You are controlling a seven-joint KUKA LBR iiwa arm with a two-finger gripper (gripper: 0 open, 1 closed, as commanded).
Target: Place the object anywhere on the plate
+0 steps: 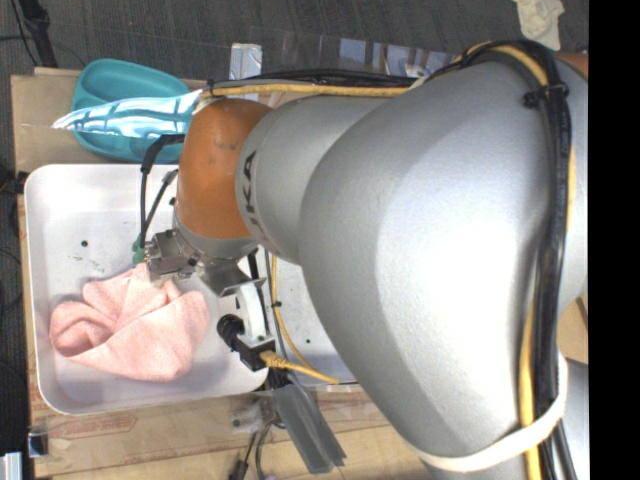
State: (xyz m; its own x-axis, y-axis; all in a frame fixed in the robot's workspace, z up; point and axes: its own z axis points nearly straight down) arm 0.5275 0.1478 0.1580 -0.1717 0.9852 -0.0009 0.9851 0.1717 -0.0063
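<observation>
arm (420,228): fills frame right | gripper (165,258): above cloth (130,328), finger state cannot be told | cloth: lower left, in bin (45,208) | bowl (125,108): upper left

— What's under the bench (120,423) here?

— Dark grey floor (300,8), ribbed like carpet or matting, running across the twelve o'clock side.

— And the bench top?

— Light wood, showing along the nine o'clock edge and at six o'clock.

— Anything lying on the floor?

— A crumpled pale rag (535,10) up at one o'clock, and a dark stand leg (28,13) at eleven o'clock.

— The light?

— Even and soft; no hard shadows.
</observation>
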